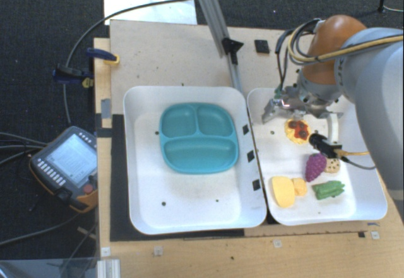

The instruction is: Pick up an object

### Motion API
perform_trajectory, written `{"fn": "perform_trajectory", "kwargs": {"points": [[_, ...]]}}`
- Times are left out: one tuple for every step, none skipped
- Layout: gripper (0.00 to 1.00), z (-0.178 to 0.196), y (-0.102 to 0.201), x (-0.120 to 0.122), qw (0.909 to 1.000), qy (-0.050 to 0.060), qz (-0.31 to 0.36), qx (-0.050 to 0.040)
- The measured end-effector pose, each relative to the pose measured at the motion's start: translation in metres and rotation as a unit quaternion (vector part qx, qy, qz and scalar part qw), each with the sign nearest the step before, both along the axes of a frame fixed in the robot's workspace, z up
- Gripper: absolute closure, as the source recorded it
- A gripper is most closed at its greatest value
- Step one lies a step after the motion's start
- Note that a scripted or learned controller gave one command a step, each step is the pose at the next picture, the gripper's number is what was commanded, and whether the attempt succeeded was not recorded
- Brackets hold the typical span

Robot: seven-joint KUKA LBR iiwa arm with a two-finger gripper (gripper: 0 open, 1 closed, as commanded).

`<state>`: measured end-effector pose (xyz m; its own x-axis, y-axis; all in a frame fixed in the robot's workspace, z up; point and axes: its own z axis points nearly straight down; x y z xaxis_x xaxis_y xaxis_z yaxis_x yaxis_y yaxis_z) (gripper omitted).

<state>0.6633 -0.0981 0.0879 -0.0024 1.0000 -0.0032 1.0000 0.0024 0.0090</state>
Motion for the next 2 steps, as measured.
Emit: {"fn": "perform_trajectory", "kwargs": {"points": [[1.0, 0.017, -0.001, 0.004, 1.0, -0.006, 0.0, -0.0016], [1.0, 0.082, -0.004, 0.005, 1.0, 0.0, -0.001, 0.0012]]}}
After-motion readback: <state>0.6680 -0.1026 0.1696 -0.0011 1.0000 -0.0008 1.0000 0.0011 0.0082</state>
